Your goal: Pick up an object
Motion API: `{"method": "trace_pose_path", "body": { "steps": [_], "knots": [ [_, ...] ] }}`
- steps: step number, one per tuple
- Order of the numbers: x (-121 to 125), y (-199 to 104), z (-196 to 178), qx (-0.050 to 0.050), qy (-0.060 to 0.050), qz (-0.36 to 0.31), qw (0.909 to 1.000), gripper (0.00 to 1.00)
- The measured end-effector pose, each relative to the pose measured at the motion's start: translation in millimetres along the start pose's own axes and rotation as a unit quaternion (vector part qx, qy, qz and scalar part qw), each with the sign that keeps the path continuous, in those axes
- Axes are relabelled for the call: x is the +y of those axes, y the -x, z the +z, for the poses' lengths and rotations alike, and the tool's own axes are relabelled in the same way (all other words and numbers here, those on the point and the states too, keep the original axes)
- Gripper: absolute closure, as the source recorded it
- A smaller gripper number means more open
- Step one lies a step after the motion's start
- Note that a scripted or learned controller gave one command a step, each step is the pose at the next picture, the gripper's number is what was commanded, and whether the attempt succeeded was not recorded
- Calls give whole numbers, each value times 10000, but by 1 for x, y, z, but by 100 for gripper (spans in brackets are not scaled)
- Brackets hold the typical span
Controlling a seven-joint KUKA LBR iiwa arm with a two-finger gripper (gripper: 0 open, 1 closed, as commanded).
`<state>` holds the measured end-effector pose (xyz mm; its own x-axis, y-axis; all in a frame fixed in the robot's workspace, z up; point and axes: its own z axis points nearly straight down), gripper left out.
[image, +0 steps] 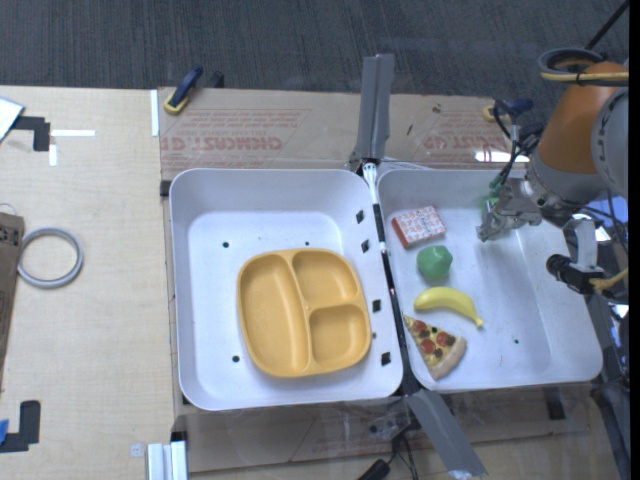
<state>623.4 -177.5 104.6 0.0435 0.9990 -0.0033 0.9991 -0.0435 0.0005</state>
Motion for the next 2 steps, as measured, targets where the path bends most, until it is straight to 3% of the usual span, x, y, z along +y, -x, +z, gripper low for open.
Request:
{"method": "trace_pose_path", "body": {
  "steps": [1, 2],
  "knots": [
    [12, 25, -144, 5, -1, -136, 9999, 100],
    [31, -76, -154, 10, 2, -626, 9980, 100]
  ]
}}
